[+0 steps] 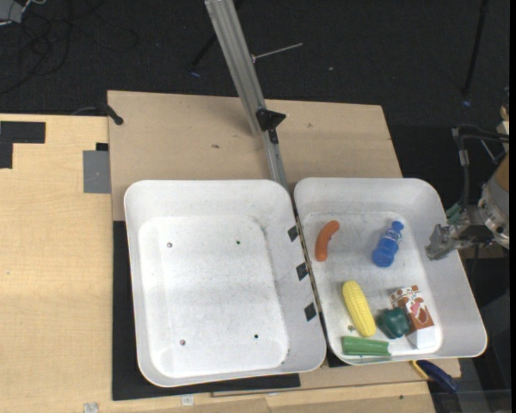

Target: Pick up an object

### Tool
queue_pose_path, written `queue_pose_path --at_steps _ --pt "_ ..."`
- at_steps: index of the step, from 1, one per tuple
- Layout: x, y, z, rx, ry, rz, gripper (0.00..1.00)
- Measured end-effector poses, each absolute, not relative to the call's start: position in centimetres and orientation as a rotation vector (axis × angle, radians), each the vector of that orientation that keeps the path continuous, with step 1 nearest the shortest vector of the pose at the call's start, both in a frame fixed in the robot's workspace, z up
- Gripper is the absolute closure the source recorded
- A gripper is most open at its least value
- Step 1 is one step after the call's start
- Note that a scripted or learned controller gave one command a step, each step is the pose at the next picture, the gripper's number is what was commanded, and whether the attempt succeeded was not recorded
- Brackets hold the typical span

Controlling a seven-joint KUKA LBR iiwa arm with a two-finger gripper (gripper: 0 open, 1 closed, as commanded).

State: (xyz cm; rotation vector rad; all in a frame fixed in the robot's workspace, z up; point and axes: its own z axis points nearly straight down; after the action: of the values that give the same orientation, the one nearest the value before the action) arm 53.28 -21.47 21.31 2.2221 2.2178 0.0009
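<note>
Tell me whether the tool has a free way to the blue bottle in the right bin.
Probably yes. The tool sits at the right bin's right rim, and the blue bottle lies just inside it, apart from the other items, with bare bin floor between them.

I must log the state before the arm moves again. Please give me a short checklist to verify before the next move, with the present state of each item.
1. Objects lie in the right bin: ok. The orange sausage, blue bottle, yellow corn, green piece and small carton are there.
2. Gripper above an object: not ok, it sits at the bin's right rim.
3. Gripper fingers open: cannot tell.
4. Nearest object separated from neighbours: ok, the blue bottle lies alone.
5. Corn free of neighbours: not ok, a dark green object lies against it.
</note>
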Motion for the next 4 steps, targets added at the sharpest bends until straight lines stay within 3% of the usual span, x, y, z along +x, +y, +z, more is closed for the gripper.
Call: queue_pose_path --at_steps 1,4 --pt "52.5 -21.0 26.4 2.217 2.222 0.002 1.0" --pt "55.7 -5.4 22.7 2.221 2.231 -0.003 1.0"
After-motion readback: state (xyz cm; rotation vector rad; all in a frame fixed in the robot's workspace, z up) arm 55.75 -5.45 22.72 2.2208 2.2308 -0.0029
